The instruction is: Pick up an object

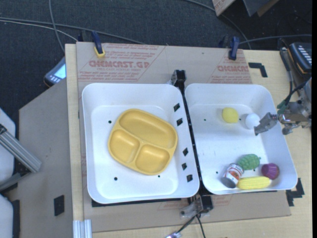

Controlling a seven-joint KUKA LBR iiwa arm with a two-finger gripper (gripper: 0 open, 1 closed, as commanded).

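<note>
Claw [275, 123] over right bin [208, 95] (grip unclear) — beside white ball [251, 120].

Grey metal gripper [270, 124] with angular fingers, dark cables trailing behind, wrist perhaps silvery.

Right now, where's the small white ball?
The white ball lies in the right bin, near its far right side, just right of the yellow ball and close to the gripper.
</note>
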